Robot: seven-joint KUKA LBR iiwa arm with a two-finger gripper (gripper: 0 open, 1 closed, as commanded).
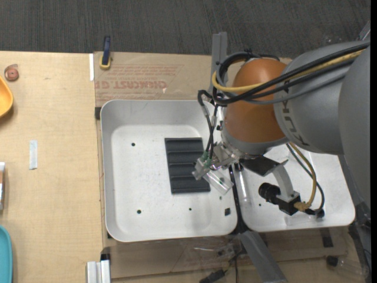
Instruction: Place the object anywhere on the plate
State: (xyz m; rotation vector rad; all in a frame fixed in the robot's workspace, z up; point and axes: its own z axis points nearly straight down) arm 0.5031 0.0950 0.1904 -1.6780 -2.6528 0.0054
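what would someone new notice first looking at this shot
The big grey arm with its orange band fills the right side, looped with yellow and black cables. Below it the gripper hangs over the right edge of a dark ribbed slab lying in the left white bin. At the far left edge of the bench, a bit of orange dish peeks in.

The grey arm (330,99) reaches in from the right, its bulky link filling the upper right of the view. The orange band (256,102) sits above the wrist, looped by black and yellow cables. The wrist points steeply downward, and the gripper (209,171) hangs low at its left end, seen nearly end-on.
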